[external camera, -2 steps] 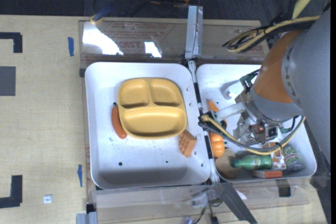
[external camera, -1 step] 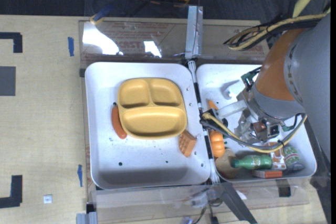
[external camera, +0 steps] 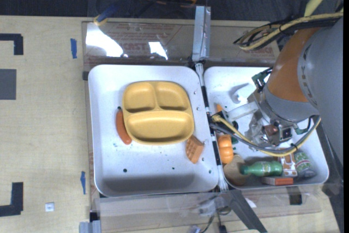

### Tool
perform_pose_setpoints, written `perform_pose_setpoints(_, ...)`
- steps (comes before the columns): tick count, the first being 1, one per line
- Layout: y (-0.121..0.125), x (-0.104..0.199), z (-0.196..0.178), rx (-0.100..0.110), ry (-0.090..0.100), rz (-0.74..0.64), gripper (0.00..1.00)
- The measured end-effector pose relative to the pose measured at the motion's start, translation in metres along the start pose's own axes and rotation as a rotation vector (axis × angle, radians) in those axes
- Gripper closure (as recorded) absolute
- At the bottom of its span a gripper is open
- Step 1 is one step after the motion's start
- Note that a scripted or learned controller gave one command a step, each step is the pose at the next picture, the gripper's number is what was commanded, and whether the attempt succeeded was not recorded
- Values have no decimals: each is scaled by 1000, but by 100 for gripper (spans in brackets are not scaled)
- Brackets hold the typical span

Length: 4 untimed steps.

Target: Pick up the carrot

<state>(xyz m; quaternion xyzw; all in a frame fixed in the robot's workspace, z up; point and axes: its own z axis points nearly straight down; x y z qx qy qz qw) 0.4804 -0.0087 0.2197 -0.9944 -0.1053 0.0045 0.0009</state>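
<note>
Carrot (external camera: 123,127) lies in the left bin (external camera: 103,161), touching the left edge of the yellow divided plate (external camera: 157,112) and running lengthwise along it. A waffle-like toy piece (external camera: 194,149) sits just off the plate's lower right corner, near the wall between the bins. The arm (external camera: 305,68) reaches over the right bin (external camera: 322,169), well apart from the plate, and its gripper (external camera: 267,133) hangs among cables above that bin's clutter; whether it is open or closed cannot be told. Below the gripper lie a green bottle (external camera: 263,169) and a small orange pumpkin-like toy (external camera: 225,148), the latter beside the dividing wall.
</note>
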Motion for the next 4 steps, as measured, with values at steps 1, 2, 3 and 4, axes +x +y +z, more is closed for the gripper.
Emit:
perform_pose_setpoints(1,-36,21,-29,-3,7,-148,100)
perform_pose_setpoints(2,-36,21,-38,-3,5,-150,100)
perform_pose_setpoints(3,-36,21,-47,-3,2,-153,100)
perform_pose_setpoints(4,-30,34,-61,-3,9,13,100)
